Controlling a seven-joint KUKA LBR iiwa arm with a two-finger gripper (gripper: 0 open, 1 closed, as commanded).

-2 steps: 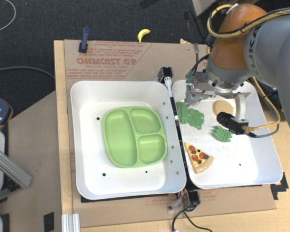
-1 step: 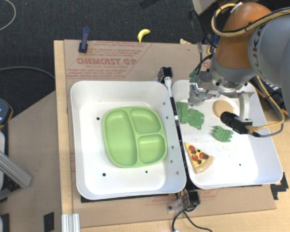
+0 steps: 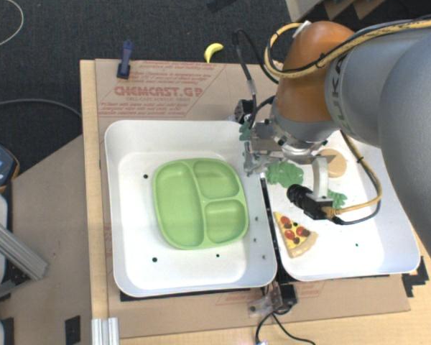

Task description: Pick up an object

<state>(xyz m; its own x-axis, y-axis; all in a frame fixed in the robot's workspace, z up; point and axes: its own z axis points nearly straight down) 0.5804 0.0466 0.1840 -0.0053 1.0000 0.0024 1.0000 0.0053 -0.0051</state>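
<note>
Green plastic, a divided tray (image 3: 200, 203), lay at the centre of the left bin (image 3: 122, 214), tilted slightly and touching nothing else. Brown cardboard (image 3: 158, 88) backed both bins in the upper part of the frame, with a blue clip (image 3: 124, 58) and a small yellow item (image 3: 213, 50) at its far edge.

Right of centre, the gripper (image 3: 281, 165) was positioned over the inner edge of the right bin (image 3: 359, 254), beneath the orange band of the arm (image 3: 309, 63). Whether the jaws were clenched or released could not be determined; the wrist body hid them.

A green leafy toy (image 3: 284, 172) lay just at the gripper's lower end, contact unclear. A toy pizza slice (image 3: 296, 234) lay below it, apart from the gripper. A tan round piece (image 3: 336, 164) sat to the right, partly hidden by the arm.
</note>
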